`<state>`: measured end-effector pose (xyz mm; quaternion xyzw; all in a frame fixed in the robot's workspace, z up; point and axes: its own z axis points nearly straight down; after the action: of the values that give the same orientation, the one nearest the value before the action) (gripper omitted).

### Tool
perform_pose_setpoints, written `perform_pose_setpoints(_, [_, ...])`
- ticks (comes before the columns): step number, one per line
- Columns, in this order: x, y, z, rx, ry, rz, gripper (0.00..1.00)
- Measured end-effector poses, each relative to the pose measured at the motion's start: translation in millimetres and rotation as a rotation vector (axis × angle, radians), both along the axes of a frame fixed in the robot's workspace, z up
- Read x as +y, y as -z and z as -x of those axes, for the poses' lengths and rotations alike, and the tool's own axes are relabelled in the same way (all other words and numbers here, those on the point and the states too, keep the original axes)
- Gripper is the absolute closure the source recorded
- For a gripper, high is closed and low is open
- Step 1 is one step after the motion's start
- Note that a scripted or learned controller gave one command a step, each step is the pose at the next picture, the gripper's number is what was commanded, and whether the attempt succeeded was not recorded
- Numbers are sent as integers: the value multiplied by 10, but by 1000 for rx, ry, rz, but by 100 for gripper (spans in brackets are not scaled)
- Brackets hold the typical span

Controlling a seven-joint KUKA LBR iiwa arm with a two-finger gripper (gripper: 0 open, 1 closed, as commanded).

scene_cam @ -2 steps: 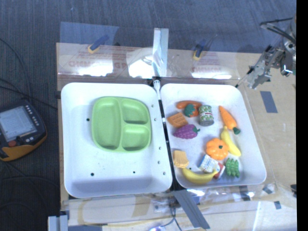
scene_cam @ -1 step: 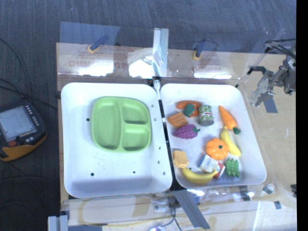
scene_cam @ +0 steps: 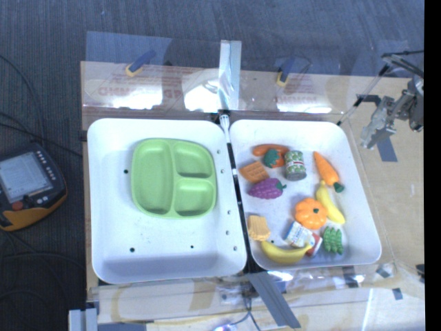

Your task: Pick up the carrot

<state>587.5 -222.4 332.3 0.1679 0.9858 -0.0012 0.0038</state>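
The carrot (scene_cam: 326, 168) is orange with a green stub at its lower end. It lies at a slant near the right wall of the right bin (scene_cam: 358, 178), between a small can (scene_cam: 295, 165) and that wall. My gripper (scene_cam: 377, 131) hangs outside the bin, above the bench past its upper right corner, well clear of the carrot and with nothing in it.
The right bin also holds a banana (scene_cam: 331, 204), an orange fruit (scene_cam: 311, 213), purple grapes (scene_cam: 267, 189), a second banana (scene_cam: 282, 252), a green pod (scene_cam: 333, 240) and several other toy foods. In the left bin lies a green divided plate (scene_cam: 173, 178). A pendant (scene_cam: 29, 182) rests at far left.
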Motion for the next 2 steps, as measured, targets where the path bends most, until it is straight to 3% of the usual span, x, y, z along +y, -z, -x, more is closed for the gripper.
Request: perform_pose_setpoints(2, [8, -201, -27, -8, -2, 3, 100])
